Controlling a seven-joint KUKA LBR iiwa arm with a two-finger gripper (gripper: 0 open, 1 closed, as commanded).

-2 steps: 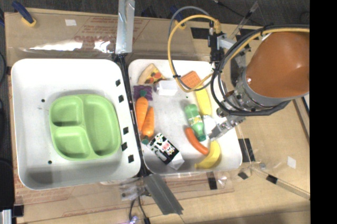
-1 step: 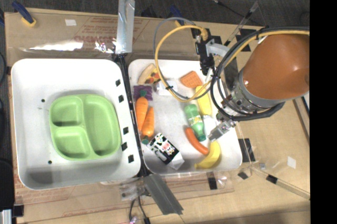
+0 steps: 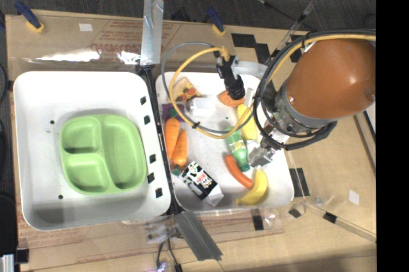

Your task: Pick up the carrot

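carrot [image 3: 174,142] by right bin's [image 3: 281,191] left wall, gripper [image 3: 260,156] well right

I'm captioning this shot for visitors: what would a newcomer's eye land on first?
First the big grey arm with its orange band, looming over the right white bin. Next the bright green three-compartment plastic plate, alone in the left white bin. Then the right bin's clutter: two orange carrots by its left wall and a yellow banana near its front.
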